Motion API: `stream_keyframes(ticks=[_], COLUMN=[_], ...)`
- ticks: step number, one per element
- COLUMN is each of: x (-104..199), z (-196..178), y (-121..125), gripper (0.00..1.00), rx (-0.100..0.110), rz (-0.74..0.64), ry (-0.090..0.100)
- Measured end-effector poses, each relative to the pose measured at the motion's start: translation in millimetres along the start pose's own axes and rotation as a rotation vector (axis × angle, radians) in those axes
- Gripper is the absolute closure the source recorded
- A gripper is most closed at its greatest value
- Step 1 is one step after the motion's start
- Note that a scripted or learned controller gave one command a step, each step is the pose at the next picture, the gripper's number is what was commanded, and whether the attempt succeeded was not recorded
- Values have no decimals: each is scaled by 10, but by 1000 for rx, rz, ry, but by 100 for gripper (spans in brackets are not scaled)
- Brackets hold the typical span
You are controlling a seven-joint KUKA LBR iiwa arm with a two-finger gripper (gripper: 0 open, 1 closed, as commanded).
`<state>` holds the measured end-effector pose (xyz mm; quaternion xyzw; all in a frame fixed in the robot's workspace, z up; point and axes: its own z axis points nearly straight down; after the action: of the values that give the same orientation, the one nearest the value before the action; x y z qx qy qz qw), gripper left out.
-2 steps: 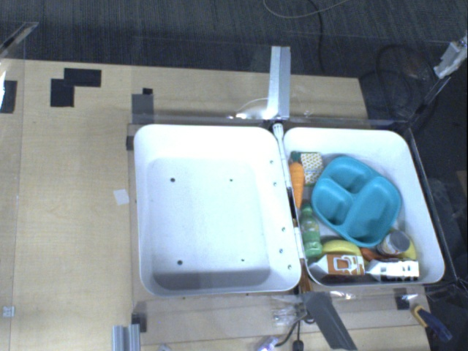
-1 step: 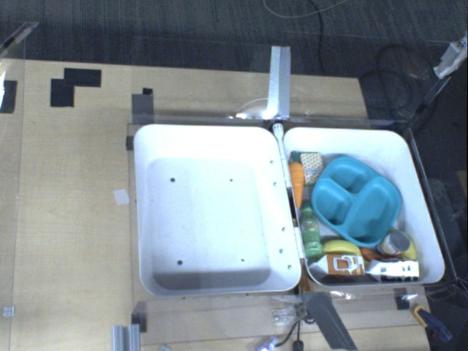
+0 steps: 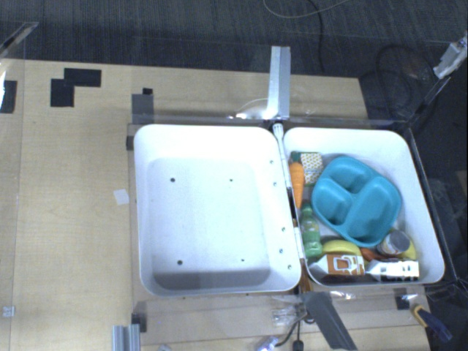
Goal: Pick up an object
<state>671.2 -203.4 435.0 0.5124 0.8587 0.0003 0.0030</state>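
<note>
Objects sit crowded in the right bin (image 3: 409, 156): blue divided plate (image 3: 357, 199) tilted over the pile, orange carrot (image 3: 296, 175) and green bottle (image 3: 311, 232) along the left wall, yellow item (image 3: 340, 248) and small can (image 3: 397, 242) near the front. Left bin (image 3: 150, 196) adjoins it on the wooden surface (image 3: 66, 218). Gripper state: cannot tell.

At the two-o'clock edge of the view a small pale piece (image 3: 452, 57) juts in at a slant. Its upper end is cut off by the border and its lower end points toward eight o'clock. It is too small and blurred to tell whether it belongs to the arm, or what pose it holds.
</note>
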Motion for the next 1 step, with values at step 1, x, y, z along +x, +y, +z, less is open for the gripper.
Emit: stream_keyframes(ticks=[1], x=[1], z=[0], y=[1], gripper=[100], rx=[0], rz=[-8], ry=[0])
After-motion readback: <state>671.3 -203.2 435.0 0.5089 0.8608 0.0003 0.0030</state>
